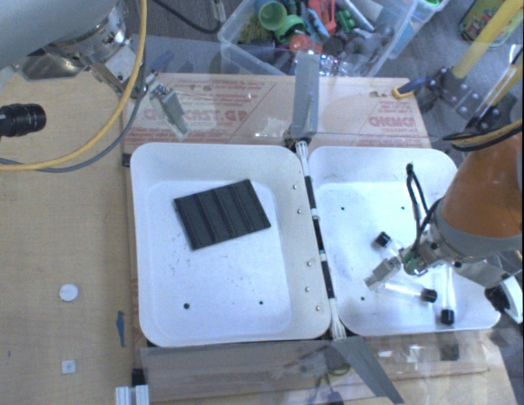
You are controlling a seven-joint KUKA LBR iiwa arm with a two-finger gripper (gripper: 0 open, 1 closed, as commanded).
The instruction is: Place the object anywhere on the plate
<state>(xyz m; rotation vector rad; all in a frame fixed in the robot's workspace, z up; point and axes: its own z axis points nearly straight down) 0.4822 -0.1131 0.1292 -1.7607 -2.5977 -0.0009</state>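
A dark grey ribbed plate [222, 213] lies flat and slightly turned in the left bin [152, 310]. In the right bin [354, 184], near its front, rest two clear tubes with black caps: one [407, 291] lies crosswise, the other [447, 300] points toward the front edge. A small black piece [381, 240] sits a little farther back. My gripper [395, 268] hangs low over the right bin, just above the crosswise tube and in front of the black piece. Its grey tip points left. Nothing can be made out in its grasp.
The arm's orange band [489, 197] covers the right bin's right side, with a black cable [416, 194] looping beside it. A divider [316, 243] separates the bins. A clear tub of toys [329, 15] stands behind the bench. A yellow cable [93, 133] runs at the back left.
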